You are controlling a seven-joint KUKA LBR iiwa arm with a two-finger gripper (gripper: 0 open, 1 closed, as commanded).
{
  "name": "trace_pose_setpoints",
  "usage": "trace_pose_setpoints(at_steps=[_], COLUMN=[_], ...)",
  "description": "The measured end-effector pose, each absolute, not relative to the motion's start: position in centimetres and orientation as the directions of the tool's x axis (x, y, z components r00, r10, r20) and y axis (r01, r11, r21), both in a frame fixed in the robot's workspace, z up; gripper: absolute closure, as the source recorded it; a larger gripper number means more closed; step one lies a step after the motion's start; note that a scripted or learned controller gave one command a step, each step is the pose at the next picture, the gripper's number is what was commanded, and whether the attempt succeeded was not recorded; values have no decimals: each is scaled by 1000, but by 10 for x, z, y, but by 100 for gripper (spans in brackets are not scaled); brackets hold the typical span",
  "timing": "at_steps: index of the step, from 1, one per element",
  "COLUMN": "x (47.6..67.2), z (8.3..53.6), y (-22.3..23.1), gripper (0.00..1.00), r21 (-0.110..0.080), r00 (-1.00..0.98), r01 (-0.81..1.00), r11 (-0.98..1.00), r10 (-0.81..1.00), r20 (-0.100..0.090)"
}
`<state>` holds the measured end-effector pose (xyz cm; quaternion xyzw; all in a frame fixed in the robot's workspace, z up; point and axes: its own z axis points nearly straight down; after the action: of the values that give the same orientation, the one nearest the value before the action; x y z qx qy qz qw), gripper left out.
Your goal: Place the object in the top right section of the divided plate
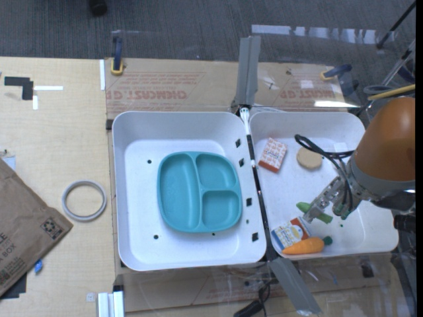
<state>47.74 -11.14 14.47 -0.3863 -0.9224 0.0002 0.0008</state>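
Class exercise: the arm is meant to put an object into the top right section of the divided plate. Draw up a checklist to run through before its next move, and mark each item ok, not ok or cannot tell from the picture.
1. Divided plate lies flat in the left bin: ok.
2. Its top right section has room for an object: ok.
3. Gripper is over the right bin, where the objects lie: ok.
4. An object is seen between the fingers: cannot tell.
5. Objects within the bin to choose from: carrot, small carton, round biscuit, red and white packet: ok.
6. Black cable lies free of the biscuit: not ok, it runs against it.
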Motion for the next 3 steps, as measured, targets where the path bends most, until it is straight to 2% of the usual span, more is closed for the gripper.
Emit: trace_pose_setpoints(at_steps=[1, 2, 3], x=[516, 559, 560], z=[102, 92, 101], y=[-157, -222, -223], gripper=[100, 100, 100], r21=[0, 1, 2], r00=[-746, -657, -659], r01=[666, 754, 753], r11=[746, 657, 659], r10=[666, 754, 753], r20=[-2, -3, -7])
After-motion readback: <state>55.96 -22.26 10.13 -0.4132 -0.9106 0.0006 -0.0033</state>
